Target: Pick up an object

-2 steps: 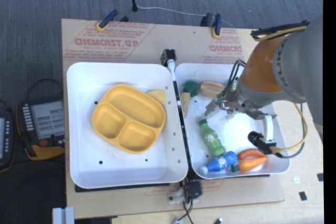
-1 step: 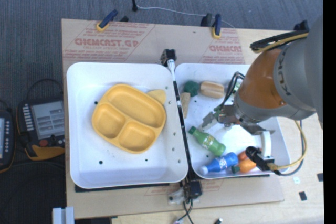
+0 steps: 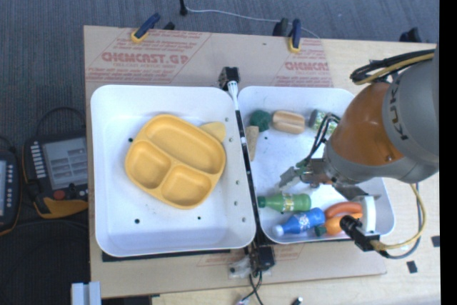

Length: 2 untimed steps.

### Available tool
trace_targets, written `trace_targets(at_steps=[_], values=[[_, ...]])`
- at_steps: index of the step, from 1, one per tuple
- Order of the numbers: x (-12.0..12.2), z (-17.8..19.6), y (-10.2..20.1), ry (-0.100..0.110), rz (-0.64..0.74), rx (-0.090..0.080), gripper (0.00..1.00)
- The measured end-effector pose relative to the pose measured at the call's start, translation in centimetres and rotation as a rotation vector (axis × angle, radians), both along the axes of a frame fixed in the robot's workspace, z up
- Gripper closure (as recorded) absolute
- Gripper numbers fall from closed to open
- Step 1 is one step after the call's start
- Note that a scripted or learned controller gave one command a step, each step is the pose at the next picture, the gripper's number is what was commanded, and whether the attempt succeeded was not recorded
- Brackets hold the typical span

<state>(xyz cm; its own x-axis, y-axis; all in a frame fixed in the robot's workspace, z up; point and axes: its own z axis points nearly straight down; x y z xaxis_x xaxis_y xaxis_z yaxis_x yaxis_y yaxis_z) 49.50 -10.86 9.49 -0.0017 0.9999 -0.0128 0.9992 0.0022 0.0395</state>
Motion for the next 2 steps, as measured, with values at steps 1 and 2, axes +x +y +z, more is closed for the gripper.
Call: trace_targets(at_steps=[1, 2], values=[[2.7, 8.1, -6.9, 0.038, -0.003, 0.010, 0.00], [8.8, 4.9, -9.3, 0.041, -0.001, 0.013, 0.00]])
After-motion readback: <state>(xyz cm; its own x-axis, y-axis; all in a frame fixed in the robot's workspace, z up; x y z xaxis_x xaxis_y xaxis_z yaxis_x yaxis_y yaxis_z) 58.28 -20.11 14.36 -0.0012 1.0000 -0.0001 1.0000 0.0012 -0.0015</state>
